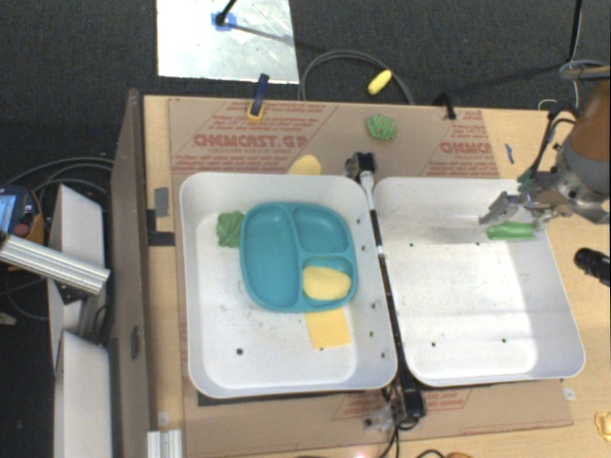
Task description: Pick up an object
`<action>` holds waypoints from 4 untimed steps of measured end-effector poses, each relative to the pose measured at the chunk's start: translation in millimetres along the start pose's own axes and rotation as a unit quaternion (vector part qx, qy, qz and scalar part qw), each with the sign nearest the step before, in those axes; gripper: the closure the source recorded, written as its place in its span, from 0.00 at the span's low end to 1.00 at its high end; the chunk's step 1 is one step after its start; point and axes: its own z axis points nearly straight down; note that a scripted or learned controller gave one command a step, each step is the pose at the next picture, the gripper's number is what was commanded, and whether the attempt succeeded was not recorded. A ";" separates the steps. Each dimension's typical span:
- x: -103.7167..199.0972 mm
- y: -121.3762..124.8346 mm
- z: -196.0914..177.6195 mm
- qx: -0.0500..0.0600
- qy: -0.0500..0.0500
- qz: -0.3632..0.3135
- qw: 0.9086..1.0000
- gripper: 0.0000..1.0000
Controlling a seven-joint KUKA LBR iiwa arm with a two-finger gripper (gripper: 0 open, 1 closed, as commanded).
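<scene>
Dark grey carpeted floor (430,17) around a tan cardboard-covered bench (286,132), with a shiny square metal sheet (229,41) and black cables (57,175) lying alongside.

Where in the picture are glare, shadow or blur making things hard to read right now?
Camera view: the reflective sheet on the floor behind the bench glares brightly; the right bin floor is washed out in pale patches, with a soft grey shadow near its upper left; the gripper and the green object beside it look soft and blurred; the blue tray in the left bin is evenly lit and sharp.
</scene>
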 end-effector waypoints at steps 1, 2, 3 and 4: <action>-5.2 31.0 76.0 -0.001 -0.001 -0.002 1.000 0.00; 18.0 34.4 102.3 0.000 0.000 -0.002 1.000 0.00; 17.5 35.4 90.7 -0.002 0.000 -0.002 1.000 1.00; 95.0 66.6 31.1 -0.003 0.000 -0.003 1.000 1.00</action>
